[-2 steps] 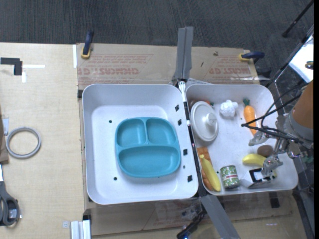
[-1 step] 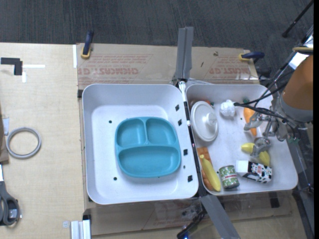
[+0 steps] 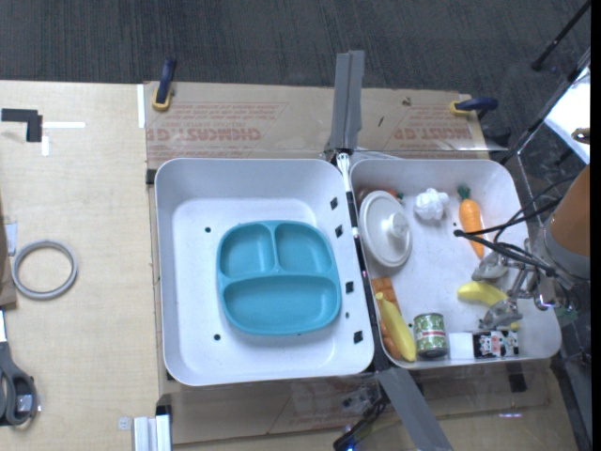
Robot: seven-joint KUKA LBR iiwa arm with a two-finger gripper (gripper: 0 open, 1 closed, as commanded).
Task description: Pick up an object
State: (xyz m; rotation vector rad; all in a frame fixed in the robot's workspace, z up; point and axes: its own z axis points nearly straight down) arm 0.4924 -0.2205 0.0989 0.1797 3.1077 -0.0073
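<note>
Nearest the camera, along the lower wall of the right bin, four things are being kept in a row: a corn cob slanted against the divider, one green can standing upright, and one small printed box lying flat; a yellow banana is lying just above the box. The pincer is being held low over that same corner, beside the banana, presumably so that a grasp can be tried there; whether it is wide or narrow cannot be told, since its metal parts are blurring together against the white floor, and nothing is being seen between them. Further in, one white lid with a knob is resting near the divider; one white crumpled lump and one orange carrot are lying towards the far wall. The things fit for picking are thus all being gathered in the right bin, within the arm's reach. In the left bin one blue divided plate is sitting flat in the middle. On the surface to the left, one grey ring is lying well apart from both bins.
</note>
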